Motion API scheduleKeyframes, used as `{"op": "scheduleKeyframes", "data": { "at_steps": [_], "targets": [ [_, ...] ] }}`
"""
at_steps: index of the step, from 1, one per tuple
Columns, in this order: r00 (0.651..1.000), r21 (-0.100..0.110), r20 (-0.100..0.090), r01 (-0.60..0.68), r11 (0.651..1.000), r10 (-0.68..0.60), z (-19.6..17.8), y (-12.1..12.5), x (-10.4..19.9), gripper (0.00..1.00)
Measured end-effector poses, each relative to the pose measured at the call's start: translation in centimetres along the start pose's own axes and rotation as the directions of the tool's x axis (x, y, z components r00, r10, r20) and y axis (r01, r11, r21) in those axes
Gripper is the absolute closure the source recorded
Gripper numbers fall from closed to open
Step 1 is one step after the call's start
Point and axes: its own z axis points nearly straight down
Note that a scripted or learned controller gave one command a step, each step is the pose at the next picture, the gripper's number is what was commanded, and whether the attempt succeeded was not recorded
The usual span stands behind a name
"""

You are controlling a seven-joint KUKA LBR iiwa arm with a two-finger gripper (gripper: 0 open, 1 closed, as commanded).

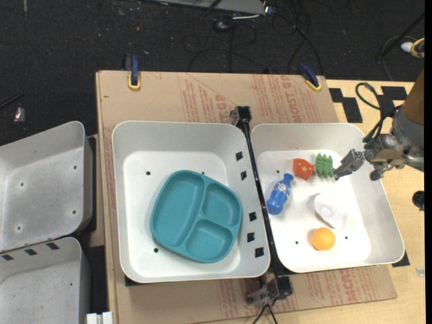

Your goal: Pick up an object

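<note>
Landmark for all positions: the divider (255, 187), the dark strip running between the two bins.

Board (202, 96): brown cardboard sheet lying under both bins, extending past the far end of the divider, held at that edge by two clamps.

Left bin (135, 140): white, shallow, touching the divider on its left side.

Right bin (381, 214): white, shallow, touching the divider on its right side.

Tray (196, 216): teal, three compartments, lying flat in the left bin, just left of the divider's middle stretch, turned at a slant to it.

My arm (410, 123): enters well right of the divider, over the right bin's far right corner.

My gripper (361, 164): over the right bin's right wall, well right of the divider. One dark finger (349, 163) slants down toward the divider side, its tip near the green toy. I cannot tell whether the fingers are open or closed. Nothing seen between them.

White object (330, 210): crumpled-looking, right of the divider, about mid-bin.

Bottle (279, 194): blue, white cap, lying tilted just right of the divider.

Green toy (325, 165): ridged, right of the divider, toward the far wall.

Red object (304, 169): touching or just beside the green toy, on its divider side.

Orange ball (323, 239): right of the divider, toward the near wall, just near-side of the white object.
</note>
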Motion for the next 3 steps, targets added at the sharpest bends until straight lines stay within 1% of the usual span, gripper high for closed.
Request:
{"op": "scheduleKeyframes", "data": {
  "at_steps": [1, 2, 3],
  "targets": [
    [1.0, -0.012, 0.003, 0.003, 1.0, -0.003, -0.6, 0.3, 0.0, 0.0],
    [1.0, -0.007, 0.001, 0.002, 1.0, -0.002, 4.1, -0.2, 0.8, 0.0],
    [1.0, -0.008, 0.001, 0.002, 1.0, -0.002, 9.1, 0.8, 0.9, 0.0]
  ]
}}
